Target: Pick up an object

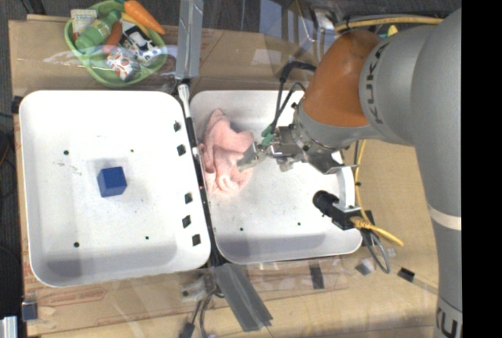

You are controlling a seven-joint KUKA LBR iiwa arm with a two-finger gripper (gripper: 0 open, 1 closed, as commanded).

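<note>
1. A pink cloth [223, 153] lies crumpled in a loose heap in the right bin [274, 238], close against that bin's left wall, with its right edge touching the tool [252, 153].
2. A small blue cube [112, 180] sits flat in the left bin [47, 250], well apart from the cloth.

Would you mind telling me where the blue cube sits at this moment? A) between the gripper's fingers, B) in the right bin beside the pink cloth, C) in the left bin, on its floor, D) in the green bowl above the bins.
C: the blue cube lies alone on the floor of the left bin, far from the gripper, which is at the pink cloth in the right bin.
</note>
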